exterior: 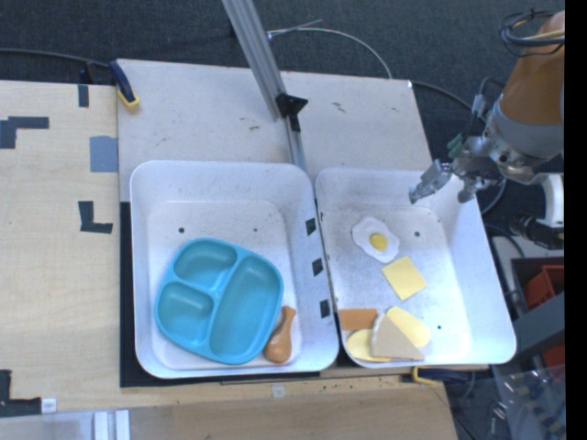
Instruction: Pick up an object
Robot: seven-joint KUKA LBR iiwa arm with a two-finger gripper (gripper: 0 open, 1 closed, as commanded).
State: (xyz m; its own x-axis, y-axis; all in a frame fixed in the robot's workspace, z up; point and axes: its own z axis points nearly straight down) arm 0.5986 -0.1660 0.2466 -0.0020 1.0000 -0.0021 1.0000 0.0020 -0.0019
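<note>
The hand (443, 183) hangs over the far right corner of the right bin (486, 273), at about two o'clock from that bin's centre. Two grey fingers point down and to the left with a gap between them and nothing in it, so it is open and empty.

By my reading this is the approach step: no object is chosen yet. The nearest candidate is the fried egg (375, 240), at about seven o'clock from the hand and well apart from it. Past it lie the yellow cheese square (404, 277), then the crowded pile at the near edge: the orange piece (358, 319) and the pale wedge (400, 334).

The egg lies flat with bare floor all round, so a straight descent has room. The bin's right wall and the divider between the bins are the edges to mind. In the left bin (147, 191) the blue plate (218, 299) and drumstick (282, 335) sit at eight o'clock, far off.
</note>
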